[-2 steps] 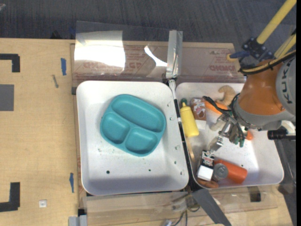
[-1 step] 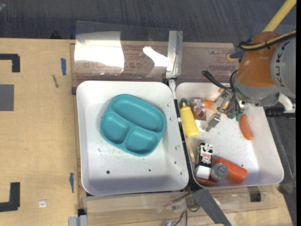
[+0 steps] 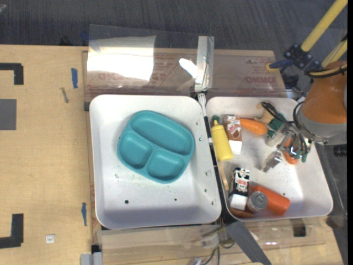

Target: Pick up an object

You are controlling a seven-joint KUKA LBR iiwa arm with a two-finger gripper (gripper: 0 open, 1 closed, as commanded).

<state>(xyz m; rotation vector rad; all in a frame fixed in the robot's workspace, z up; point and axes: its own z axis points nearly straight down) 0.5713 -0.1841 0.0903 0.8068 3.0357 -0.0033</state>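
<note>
Carrot (image 3: 254,127): lies in the right bin (image 3: 317,195), just left of the gripper (image 3: 287,148). Gripper hangs low over the bin floor; grip state cannot be told, nothing seen held. Step looks like the approach. Next you need a descent centred on one item, clear of the yellow bottle (image 3: 222,141).

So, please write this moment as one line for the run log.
arm: over right bin | gripper: low among items, nothing seen held | nearest: carrot | left bin: teal tray | pick: not yet done
</note>
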